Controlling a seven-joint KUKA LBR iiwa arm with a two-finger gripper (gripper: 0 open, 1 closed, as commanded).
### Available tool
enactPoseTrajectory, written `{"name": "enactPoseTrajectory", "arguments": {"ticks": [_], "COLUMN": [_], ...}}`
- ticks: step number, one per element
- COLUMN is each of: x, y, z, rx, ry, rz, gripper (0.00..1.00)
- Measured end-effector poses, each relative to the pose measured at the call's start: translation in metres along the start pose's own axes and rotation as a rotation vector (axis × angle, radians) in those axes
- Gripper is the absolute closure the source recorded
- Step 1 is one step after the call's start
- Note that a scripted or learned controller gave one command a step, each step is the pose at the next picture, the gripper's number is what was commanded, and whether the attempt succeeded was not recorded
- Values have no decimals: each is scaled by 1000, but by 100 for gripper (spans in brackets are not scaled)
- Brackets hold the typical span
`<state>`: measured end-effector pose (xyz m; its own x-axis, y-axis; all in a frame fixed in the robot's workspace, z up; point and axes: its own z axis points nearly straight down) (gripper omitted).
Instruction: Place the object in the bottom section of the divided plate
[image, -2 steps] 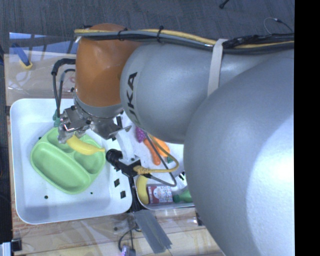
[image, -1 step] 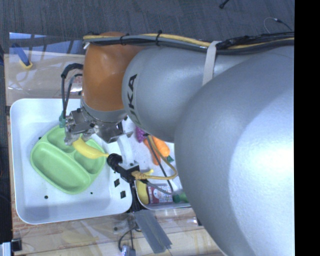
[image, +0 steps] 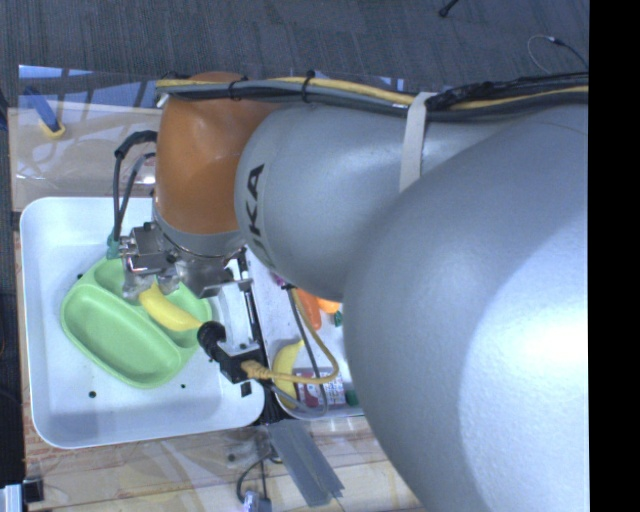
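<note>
Over the left white bin (image: 60, 400), grey arm (image: 420, 250) with orange band (image: 200, 160) reaching down, fingers (image: 150, 275) closed on a yellow banana-shaped object (image: 170, 312), object just above the upper right part of the green divided plate (image: 115, 335), plate resting inside that bin

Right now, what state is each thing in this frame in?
Plate: lying flat in the left bin, green.
Banana: lying over the plate's divider, right under the gripper.
Gripper: low over the plate, at the banana; grasp unclear.
Left bin: holds the plate.
Right bin: mostly hidden by the arm; some items inside.
</note>
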<state>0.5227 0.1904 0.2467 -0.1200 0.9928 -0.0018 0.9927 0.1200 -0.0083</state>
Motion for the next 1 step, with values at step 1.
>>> {"name": "enactPoseTrajectory", "arguments": {"ticks": [1], "x": [0], "y": [0], "z": [0], "rx": [0], "ry": [0], "rz": [0], "gripper": [0]}}
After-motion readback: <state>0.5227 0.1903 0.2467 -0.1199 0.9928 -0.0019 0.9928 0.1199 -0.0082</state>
